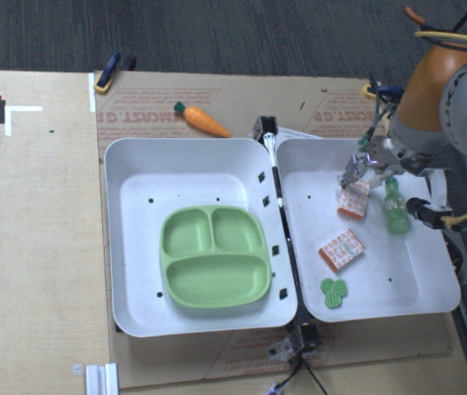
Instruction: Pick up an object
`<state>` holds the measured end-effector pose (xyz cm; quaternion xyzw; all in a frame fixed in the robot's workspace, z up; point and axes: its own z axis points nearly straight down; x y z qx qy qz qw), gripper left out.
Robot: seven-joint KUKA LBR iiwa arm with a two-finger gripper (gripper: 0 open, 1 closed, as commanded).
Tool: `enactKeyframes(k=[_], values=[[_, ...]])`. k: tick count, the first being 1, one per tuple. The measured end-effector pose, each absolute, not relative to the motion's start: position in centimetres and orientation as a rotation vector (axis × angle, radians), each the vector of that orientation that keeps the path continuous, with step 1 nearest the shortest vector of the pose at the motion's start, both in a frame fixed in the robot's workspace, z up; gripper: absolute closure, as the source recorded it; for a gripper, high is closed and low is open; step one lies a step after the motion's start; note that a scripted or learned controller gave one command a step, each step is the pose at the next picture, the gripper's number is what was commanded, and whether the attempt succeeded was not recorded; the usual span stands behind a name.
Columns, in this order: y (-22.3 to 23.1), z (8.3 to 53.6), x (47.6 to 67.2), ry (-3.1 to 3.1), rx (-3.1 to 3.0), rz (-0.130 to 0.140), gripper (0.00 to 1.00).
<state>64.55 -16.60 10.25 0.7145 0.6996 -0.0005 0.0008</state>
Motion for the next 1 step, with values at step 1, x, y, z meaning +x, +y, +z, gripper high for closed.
enactKeyframes(k=[1], values=[[-12.33, 22.76, 65.22, 1.976, 2.442, -0.002, 1.00]])
